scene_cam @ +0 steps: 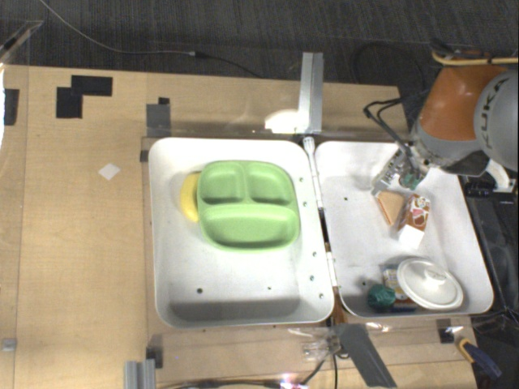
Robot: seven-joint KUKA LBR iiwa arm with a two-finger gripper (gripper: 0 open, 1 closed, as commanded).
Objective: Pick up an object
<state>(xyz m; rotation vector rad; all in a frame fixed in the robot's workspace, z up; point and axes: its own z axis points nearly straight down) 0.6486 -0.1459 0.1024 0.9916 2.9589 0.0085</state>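
The gripper (395,174) is being held in the right bin (350,241), crowded by a tan wedge (391,207); its grip cannot be told.

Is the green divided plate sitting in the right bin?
No, the green divided plate lies in the left bin, partly covering a yellow object.

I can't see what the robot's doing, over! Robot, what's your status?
Gripper low in right bin, just above tan wedge. Nothing visibly held. Small box touching wedge. White bowl nearer front.
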